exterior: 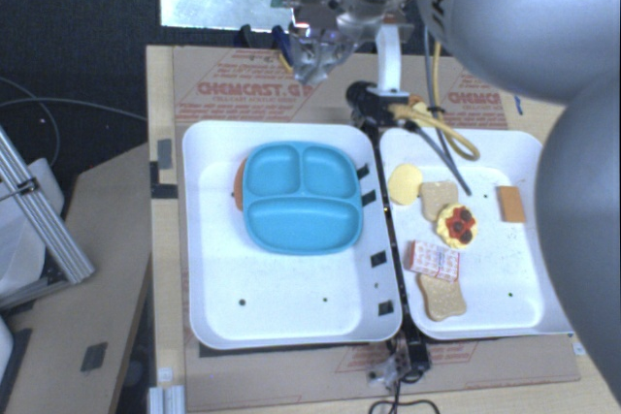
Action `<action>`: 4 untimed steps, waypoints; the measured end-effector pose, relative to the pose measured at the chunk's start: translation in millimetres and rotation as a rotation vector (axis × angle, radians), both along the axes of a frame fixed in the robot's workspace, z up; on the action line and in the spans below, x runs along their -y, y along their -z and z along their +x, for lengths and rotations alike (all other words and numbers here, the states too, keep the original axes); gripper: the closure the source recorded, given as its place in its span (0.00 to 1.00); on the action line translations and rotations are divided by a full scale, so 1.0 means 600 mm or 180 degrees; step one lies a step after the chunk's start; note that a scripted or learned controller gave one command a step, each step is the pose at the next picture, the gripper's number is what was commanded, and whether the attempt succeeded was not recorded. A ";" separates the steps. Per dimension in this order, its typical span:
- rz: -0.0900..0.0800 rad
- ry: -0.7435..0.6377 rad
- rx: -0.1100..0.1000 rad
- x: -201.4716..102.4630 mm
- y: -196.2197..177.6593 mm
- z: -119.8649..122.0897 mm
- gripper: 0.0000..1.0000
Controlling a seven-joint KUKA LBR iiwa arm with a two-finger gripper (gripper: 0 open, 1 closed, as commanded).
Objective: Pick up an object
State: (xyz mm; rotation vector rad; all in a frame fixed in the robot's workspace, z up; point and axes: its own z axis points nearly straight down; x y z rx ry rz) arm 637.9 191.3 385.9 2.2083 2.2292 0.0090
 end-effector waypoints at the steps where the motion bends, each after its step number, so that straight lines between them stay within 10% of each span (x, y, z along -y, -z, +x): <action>1: -0.0003 0.0009 -0.0028 -0.075 0.098 -0.007 1.00; 2: -0.0006 0.0031 -0.0035 -0.047 0.107 -0.124 1.00; 3: 0.0010 0.0012 0.0019 -0.073 -0.014 -0.013 1.00; 4: -0.0010 0.0012 -0.0045 -0.071 0.105 -0.119 1.00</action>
